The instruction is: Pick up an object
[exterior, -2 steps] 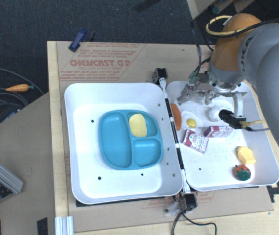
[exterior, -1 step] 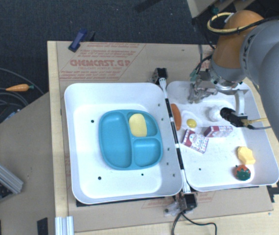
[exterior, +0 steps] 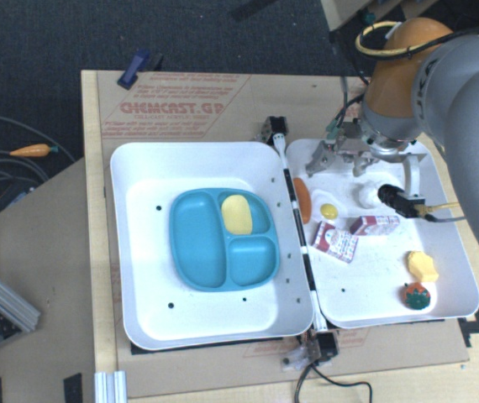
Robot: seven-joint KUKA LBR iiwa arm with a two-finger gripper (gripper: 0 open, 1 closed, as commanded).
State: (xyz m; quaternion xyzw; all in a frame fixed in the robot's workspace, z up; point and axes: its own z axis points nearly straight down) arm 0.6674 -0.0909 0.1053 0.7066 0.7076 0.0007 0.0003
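My gripper (exterior: pixel 337 167) hangs over the back left of the right bin (exterior: pixel 466 285), open, with only bare bin floor between its fingers. In front of it lie an orange-red sausage (exterior: pixel 303 200) by the left wall, a small yellow piece (exterior: pixel 328 211) and a white lump (exterior: pixel 366 196). Further forward are two red-and-white cartons, one tilted (exterior: pixel 334 243) and one on its side (exterior: pixel 375 223). A yellow block (exterior: pixel 423 266) and a red-and-green fruit (exterior: pixel 416 296) sit near the front right corner.
The left bin (exterior: pixel 139 309) holds a blue divided plate (exterior: pixel 199 246) with a yellow oval piece (exterior: pixel 237 214) in its back right compartment. A raised divider (exterior: pixel 294 217) separates the bins. The grey arm fills the upper right.
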